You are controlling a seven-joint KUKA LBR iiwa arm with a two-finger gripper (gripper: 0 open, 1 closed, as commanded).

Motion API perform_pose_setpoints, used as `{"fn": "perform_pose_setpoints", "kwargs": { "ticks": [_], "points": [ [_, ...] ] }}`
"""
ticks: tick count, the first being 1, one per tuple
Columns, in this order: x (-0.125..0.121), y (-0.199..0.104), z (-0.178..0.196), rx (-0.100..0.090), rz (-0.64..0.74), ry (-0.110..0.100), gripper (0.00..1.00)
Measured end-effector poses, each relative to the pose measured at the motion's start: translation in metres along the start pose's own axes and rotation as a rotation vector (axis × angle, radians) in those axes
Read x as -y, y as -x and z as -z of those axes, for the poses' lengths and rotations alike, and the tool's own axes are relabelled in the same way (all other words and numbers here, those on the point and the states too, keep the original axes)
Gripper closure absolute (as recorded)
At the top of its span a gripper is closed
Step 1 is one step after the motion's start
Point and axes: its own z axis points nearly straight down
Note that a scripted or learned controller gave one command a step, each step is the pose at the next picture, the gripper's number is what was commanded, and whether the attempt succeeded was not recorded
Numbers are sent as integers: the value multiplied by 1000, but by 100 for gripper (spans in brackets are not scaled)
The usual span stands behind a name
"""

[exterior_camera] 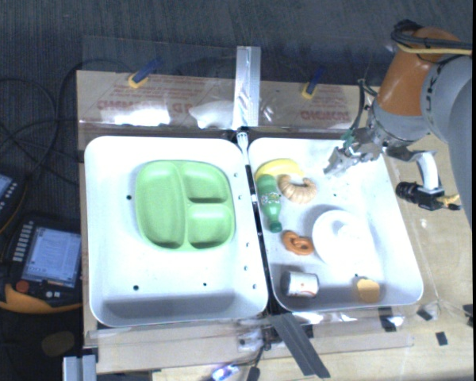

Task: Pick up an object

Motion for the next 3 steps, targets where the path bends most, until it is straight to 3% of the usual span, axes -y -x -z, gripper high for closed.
{"fn": "perform_pose_setpoints", "kwargs": {
  "ticks": [1, 2, 3],
  "points": [
    [0, 0, 0, 1, 0, 1, 0],
    [74, -64, -57, 2, -43, 6, 0],
    [90, -87, -57, 10, -49, 19, 0]
  ]
}}
